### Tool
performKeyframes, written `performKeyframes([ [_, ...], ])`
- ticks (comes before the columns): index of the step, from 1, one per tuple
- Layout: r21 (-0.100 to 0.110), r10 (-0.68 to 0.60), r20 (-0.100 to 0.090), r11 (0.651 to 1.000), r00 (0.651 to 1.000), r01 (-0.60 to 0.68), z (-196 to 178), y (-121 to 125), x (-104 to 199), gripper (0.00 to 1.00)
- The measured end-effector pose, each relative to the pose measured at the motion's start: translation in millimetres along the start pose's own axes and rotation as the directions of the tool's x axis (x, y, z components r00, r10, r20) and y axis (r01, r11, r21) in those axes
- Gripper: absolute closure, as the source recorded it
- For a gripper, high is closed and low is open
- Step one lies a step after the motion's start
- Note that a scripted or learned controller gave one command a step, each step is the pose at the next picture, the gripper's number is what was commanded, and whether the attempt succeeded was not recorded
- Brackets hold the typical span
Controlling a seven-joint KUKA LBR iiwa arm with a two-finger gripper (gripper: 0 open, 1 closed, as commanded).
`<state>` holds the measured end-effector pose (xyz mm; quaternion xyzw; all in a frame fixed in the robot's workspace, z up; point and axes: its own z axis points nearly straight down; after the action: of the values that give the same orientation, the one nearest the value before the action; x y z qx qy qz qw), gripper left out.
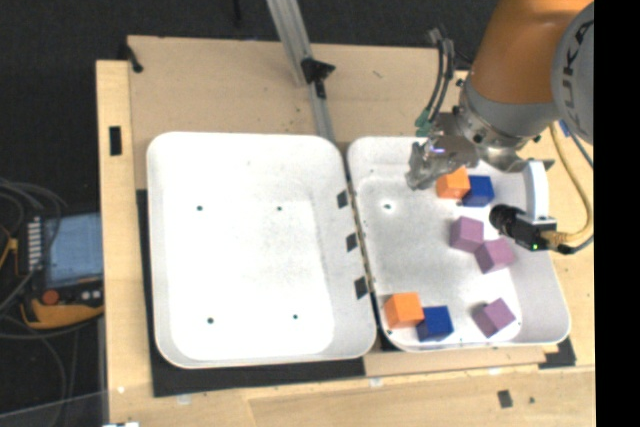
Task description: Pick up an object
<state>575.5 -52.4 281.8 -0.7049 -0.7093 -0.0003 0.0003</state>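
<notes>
While the arm point(525, 45) reaches in from the right, its gripper point(430, 165) hangs low over the far part of the right bin point(400, 245), just beside an orange block point(453, 184). Whether that block sits between the fingers or only next to them cannot be told from this slanted look, nor can the gap of the gripper be made out, since the wrist hides much of it. Touching the orange block on its right is a blue block point(480, 189). Nearer the middle of the same bin lie two purple blocks point(466, 234) close together, the second point(494, 255) just below and to the right of the first. Along the near edge sit another orange block point(404, 309), a blue block point(435, 323) touching it, and a third purple block point(493, 316) a little apart. On the grey arm casing at the right edge, part of a letter or two shows in dark print, too cut off to read surely. Beside it, the left bin point(250, 245) shows a few small dark dots on its white floor. A slanted metal post point(285, 10) rises from the bench point(200, 75) behind the bins.
</notes>
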Motion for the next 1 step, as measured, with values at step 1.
performKeyframes([
  [1, 0.0, -0.001, 0.0, 1.0, 1.0, 0.001, -0.7, -20.6, 49.6, 1.0],
])
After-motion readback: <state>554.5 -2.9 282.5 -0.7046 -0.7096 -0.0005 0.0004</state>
